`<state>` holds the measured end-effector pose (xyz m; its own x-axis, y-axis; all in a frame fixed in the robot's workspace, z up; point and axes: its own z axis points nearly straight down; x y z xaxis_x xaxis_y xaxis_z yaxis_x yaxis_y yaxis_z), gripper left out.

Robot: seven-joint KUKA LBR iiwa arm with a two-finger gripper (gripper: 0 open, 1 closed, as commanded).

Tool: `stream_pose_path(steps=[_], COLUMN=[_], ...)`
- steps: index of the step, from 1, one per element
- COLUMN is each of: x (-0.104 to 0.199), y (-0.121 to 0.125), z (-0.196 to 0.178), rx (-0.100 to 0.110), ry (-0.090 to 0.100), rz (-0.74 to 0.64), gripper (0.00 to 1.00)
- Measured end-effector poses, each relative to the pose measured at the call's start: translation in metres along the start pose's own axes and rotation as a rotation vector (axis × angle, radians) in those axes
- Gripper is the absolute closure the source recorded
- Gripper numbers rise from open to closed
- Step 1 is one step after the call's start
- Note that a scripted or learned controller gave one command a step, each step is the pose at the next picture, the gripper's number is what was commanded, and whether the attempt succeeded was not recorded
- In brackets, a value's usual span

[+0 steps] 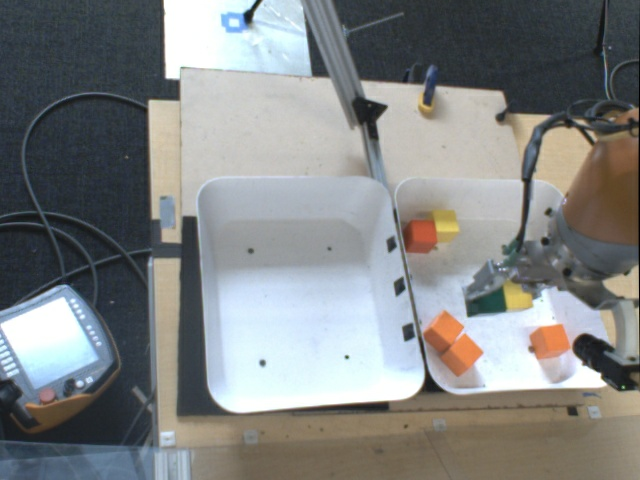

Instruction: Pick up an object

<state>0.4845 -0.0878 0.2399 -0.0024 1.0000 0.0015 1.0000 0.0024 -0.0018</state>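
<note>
My gripper point(492, 280) is low in the middle of the right bin point(480, 193), at the end of the grey arm that comes in from the right. Directly under and beside it lie a green block point(486, 305) and a yellow block point(519, 297), touching each other. The gripper's grey metal overlaps the top of the green block. A red block point(420, 235) and a second yellow block point(446, 224) sit together near the bin's back left. Two orange blocks point(452, 342) lie at the front left, and one more orange block point(549, 341) at the front right.
The left bin point(215, 268) stands beside the right one, sharing a divider wall with black clips point(399, 286). A slanted metal pole point(335, 48) crosses behind the bins. A teach pendant point(50, 353) and cables lie on the floor at left.
</note>
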Motion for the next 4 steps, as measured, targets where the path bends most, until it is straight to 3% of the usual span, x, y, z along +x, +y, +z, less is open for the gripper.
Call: stream_pose_path(steps=[1, 2, 3, 4], x=[0.037, -0.008, -0.006, 0.084], y=[0.001, 0.035, 0.036, 0.049], z=[-0.020, 0.050, 0.036, 0.051], rx=[-0.005, 0.003, -0.002, -0.001], ry=[0.000, -0.003, -0.001, 0.002], rz=[-0.007, 0.004, -0.003, -0.011], gripper=[0.00, 0.00, 1.00, 1.00])
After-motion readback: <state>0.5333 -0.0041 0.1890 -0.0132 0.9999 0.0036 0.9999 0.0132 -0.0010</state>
